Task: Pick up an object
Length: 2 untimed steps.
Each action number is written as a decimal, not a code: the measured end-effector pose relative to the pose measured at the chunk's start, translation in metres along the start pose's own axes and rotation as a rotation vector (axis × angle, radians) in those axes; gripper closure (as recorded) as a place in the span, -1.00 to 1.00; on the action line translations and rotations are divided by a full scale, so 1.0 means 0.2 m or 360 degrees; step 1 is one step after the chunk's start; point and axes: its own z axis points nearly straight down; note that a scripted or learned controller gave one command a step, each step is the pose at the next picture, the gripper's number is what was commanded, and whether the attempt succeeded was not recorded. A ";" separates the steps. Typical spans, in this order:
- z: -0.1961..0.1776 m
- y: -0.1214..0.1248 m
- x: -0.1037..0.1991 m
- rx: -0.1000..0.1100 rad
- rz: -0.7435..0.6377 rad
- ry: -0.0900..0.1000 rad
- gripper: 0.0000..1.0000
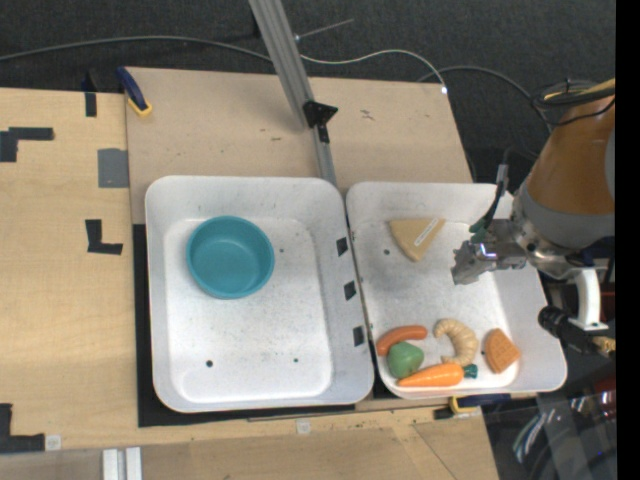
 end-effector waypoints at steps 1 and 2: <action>-0.31 0.00 0.03 -0.0004 -0.0001 -0.0001 1.00; -0.23 0.03 0.31 0.0008 -0.0007 0.0003 1.00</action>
